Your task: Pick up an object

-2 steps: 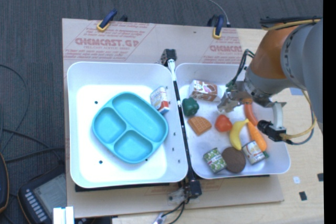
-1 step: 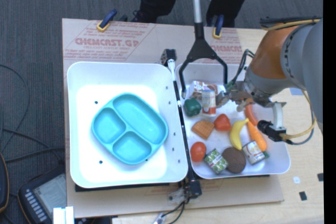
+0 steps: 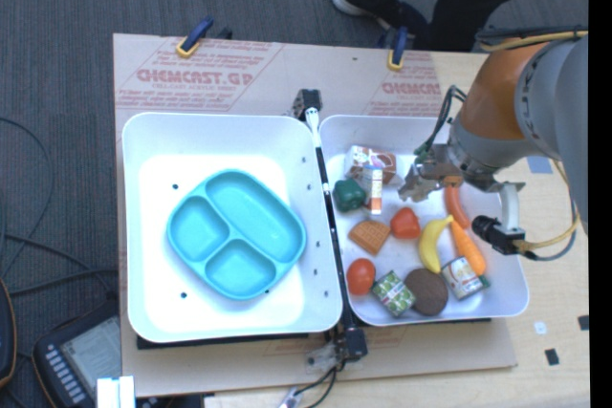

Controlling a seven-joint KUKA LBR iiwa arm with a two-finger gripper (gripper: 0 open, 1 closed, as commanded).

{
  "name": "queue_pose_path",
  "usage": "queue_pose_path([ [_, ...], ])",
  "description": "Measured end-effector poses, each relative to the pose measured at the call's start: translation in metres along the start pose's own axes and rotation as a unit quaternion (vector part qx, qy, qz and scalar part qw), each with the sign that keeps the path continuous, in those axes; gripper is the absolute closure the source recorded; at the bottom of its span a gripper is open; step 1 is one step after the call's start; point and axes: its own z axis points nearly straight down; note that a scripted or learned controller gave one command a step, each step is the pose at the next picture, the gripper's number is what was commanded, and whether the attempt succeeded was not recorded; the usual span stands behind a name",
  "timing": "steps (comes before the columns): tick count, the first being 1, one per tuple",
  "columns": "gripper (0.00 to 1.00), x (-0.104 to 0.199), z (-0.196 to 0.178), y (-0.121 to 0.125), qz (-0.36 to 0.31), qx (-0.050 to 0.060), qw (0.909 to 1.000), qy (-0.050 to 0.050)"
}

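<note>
So far nothing is lifted, as I read it: my gripper point(image 3: 422, 182) sits low in the right bin point(image 3: 512, 301), above the red tomato point(image 3: 405, 223) and banana point(image 3: 433, 242). I cannot tell its finger state. Grasping and lifting remain.

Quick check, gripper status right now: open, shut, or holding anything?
Gripper: cannot be told; it sits low over the right bin, above the toy food, with nothing seen in its grasp.
</note>
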Motion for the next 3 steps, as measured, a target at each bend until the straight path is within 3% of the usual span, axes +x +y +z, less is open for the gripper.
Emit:
queue_pose_path([
  [1,0.0,0.0,0.001,0.0,0.0,0.001,1.0,0.0],
  [2,0.0,0.021,0.026,-0.031,0.001,-0.004,1.0,-0.003],
  [3,1.0,0.021,0.015,-0.03,0.001,-0.004,1.0,-0.002],
])
